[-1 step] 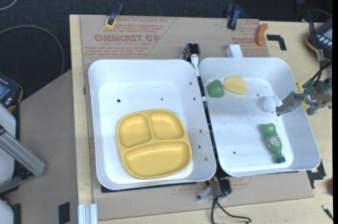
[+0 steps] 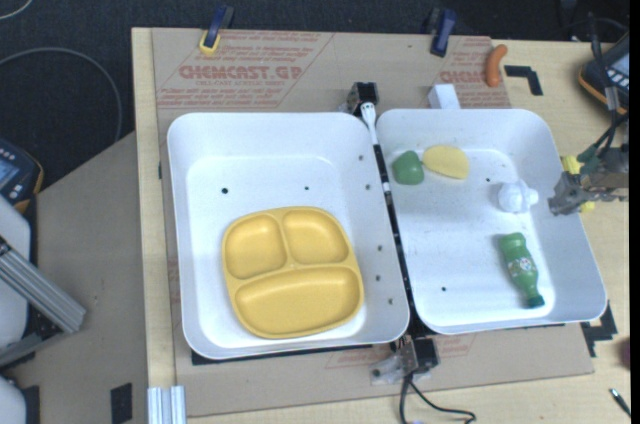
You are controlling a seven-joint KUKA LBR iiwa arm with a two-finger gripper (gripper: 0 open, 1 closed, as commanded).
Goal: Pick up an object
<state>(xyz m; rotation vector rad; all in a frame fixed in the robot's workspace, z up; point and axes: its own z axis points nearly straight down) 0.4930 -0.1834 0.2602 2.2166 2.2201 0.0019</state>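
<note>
The right bin [image 2: 560, 297] holds a green ball [image 2: 408, 169] and a yellow lemon-shaped piece [image 2: 446, 162] at its far left. A small white object [image 2: 513, 198] lies near the right wall, and a green bottle [image 2: 522, 268] lies toward the front right. In the left bin [image 2: 190, 212] sits a yellow divided plate [image 2: 291, 269]. My gripper [image 2: 568, 199] hangs at the right rim of the right bin, just right of the white object, with nothing visibly held.
An orange sausage-shaped item [image 2: 495, 65] lies on the cardboard behind the right bin. Clamps [image 2: 213, 34] hold the cardboard's far edge. A black fitting [image 2: 363, 97] sits between the bins at the back.
</note>
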